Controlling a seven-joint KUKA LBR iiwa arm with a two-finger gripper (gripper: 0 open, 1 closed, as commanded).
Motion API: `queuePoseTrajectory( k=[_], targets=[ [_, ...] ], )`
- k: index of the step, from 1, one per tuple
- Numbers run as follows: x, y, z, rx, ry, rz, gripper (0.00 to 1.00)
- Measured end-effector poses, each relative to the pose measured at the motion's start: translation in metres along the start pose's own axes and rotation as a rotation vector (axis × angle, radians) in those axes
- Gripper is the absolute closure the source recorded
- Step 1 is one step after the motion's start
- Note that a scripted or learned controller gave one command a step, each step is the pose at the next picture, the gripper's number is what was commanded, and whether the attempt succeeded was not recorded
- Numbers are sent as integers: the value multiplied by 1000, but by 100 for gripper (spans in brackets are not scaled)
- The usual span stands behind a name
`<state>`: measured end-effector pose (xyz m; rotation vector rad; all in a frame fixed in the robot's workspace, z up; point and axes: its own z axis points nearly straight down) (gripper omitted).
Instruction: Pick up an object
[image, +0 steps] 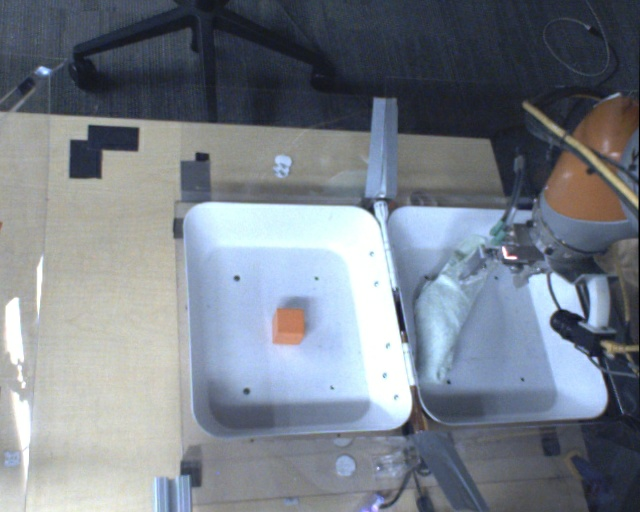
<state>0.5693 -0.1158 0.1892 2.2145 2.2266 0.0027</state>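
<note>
the pale cloth lies crumpled in the right bin, along its left wall, its far end lifted toward the gripper; we see the bench bearing both bins, the left bin touching the right one at the middle; the arm, grey with an orange band, reaches in from the right over the right bin's far side; we cannot tell how the gripper stands, or whether it holds the cloth; a small orange cube sits near the left bin's centre.
</note>
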Motion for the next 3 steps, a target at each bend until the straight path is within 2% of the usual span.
queuePoseTrajectory(
  k=[1,2,3],
  targets=[
    [-19,23,97,-13,-2,31,0],
    [-18,25,85,-16,1,30,100],
    [-6,20,-33,-2,-1,299,100]
  ],
)
